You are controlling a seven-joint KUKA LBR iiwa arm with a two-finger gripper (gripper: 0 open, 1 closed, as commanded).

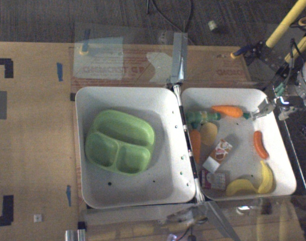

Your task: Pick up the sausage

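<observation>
The sausage (pixel 261 144) is a short orange-red link lying lengthwise near the right wall of the right bin (pixel 288 172). Nothing touches it. My gripper (pixel 267 108) hangs over the bin's far right corner, beyond the sausage and apart from it, next to the green tip of a carrot (pixel 227 111). The rest of the arm is mostly cut off at the view's right side.
The right bin also holds a banana (pixel 253 183), two small cartons (pixel 218 155), a second carrot (pixel 195 144), a yellow fruit (pixel 209 133) and a green item (pixel 195 117). A green divided plate (pixel 120 142) lies in the left bin (pixel 87 104).
</observation>
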